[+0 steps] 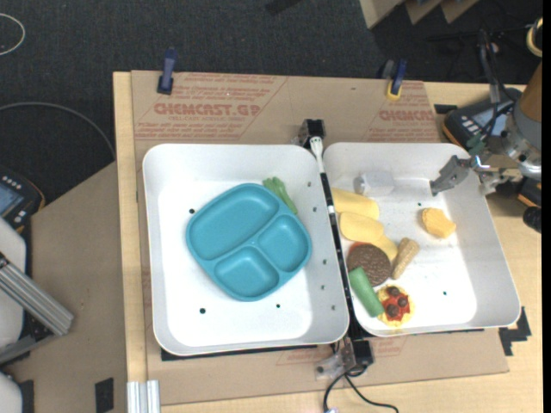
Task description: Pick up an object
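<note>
Where bins (172, 299) sit, brown board (258, 101)

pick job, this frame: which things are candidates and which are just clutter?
Candidates, right bin:
- yellow pieces
- orange chunk
- brown patty
- tan stick
- green vegetable
- pizza slice
- clear piece
- gripper at far rim

Clutter:
- blue tray, left bin
- green piece behind tray
- blue clamps
</note>
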### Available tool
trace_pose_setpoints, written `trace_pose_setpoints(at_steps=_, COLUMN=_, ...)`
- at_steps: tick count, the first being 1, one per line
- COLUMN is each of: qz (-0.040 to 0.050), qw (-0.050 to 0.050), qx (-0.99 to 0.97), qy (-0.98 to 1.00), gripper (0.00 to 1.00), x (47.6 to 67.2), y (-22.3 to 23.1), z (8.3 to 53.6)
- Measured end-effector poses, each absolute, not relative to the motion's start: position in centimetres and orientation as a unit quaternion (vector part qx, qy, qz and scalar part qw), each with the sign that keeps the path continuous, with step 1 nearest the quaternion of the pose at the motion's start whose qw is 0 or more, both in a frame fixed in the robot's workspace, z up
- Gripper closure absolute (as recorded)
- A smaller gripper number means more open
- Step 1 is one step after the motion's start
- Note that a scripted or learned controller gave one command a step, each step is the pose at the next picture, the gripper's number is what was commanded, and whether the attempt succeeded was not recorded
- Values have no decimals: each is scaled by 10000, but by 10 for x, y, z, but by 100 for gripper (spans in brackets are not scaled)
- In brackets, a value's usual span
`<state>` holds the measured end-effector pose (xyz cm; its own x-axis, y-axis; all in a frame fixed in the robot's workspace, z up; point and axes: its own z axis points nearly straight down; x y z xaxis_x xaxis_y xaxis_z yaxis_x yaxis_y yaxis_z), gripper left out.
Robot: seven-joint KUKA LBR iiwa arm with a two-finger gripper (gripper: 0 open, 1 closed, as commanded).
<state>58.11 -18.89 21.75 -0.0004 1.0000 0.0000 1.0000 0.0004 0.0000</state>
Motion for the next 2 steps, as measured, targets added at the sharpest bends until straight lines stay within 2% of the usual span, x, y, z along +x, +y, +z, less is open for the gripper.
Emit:
trace_pose_setpoints(at_steps=1, qz=-8, qw=-18, qx=-7065, qy=-7077, gripper=100, x=582, y=-189, z=229)
trace_pose_setpoints(at_steps=2, qz=-21, qw=-18, qx=-7048, qy=-7094, gripper=100, x=581, y=-125, z=263)
